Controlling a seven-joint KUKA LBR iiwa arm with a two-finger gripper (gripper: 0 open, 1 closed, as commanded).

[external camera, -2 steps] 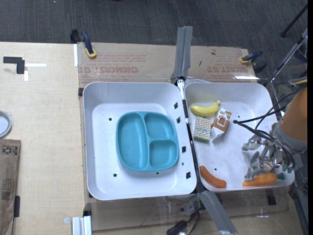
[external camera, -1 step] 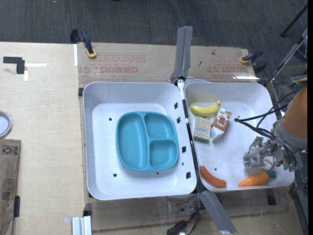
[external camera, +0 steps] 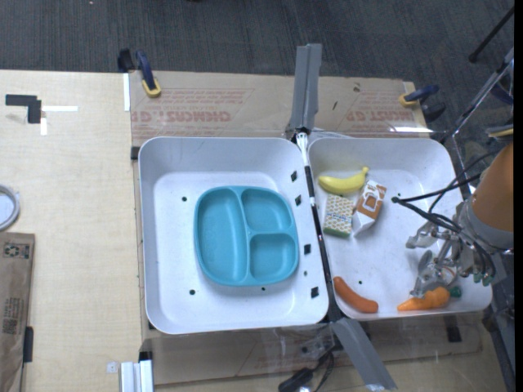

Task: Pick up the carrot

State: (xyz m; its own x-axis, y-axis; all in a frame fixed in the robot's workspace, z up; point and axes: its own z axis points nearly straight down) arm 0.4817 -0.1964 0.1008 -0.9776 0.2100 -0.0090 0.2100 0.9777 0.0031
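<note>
The carrot is orange with a small green end and lies on the floor of the right bin, near its front right corner. My gripper hangs straight over it, reaching in from the right. The fingertips come down to the carrot's top side, and whether they touch it I cannot tell. The gripper is open, with a finger on the left and another on the right, and nothing is lifted between them.
A red-orange sausage lies left of the carrot along the front wall. A banana and two small boxes sit further back in the right bin. The left bin holds a blue divided plate. Black cables run from the arm over the right bin.
</note>
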